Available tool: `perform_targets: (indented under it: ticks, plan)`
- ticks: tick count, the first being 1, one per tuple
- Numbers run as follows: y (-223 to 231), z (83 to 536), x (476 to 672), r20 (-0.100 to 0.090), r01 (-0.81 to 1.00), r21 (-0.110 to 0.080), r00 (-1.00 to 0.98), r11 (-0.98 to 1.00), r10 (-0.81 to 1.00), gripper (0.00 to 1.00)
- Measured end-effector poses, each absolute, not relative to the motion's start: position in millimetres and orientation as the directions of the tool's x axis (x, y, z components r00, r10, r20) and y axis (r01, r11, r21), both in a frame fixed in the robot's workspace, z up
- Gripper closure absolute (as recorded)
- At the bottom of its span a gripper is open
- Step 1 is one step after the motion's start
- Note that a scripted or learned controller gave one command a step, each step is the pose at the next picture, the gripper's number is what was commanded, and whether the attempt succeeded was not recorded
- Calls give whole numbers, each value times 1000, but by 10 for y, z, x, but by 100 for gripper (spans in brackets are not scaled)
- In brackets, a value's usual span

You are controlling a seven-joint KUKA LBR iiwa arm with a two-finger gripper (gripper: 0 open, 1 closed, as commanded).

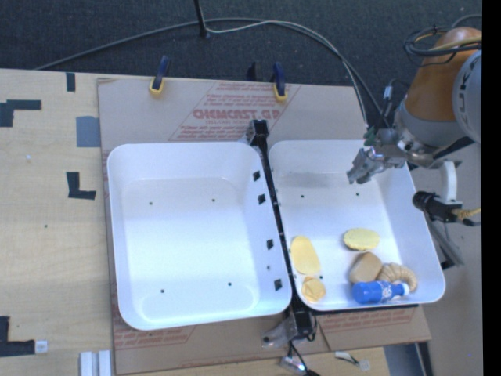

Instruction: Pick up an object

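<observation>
Several small items lie at the near end of the right bin (329, 163): a long yellow piece (304, 255), a small yellow-orange piece (313, 290), a round yellow piece (361, 240), a tan bread-like lump (365, 269), a croissant-like pastry (400, 274) and a blue bottle (376, 291) lying on its side. My gripper (362, 168) hangs over the far right part of that bin, well away from the items. Nothing shows between its fingers, and their state is unclear.
The left bin (188, 233) sits beside the right one, with a black divider with clips (270, 218) between them. Both rest on a cardboard sheet (227, 112) held by blue and yellow clamps. Cables run behind the bins.
</observation>
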State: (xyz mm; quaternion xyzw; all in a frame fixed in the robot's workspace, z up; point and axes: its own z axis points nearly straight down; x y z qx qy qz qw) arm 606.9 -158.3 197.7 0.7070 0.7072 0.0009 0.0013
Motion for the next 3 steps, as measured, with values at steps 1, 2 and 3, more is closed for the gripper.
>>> perform_targets:
  ticks: [1, 2, 3]
  plan:
    - [-1581, 2536, 6173, -1, 1000, 5, -1, 1, 1000, 100]
    - [-1580, 2826, 6176, 0, 1000, 2, 0, 0, 1000, 100]
    - [-1120, 2693, 6075, 1, 1000, -1, -3, 3, 1000, 100]
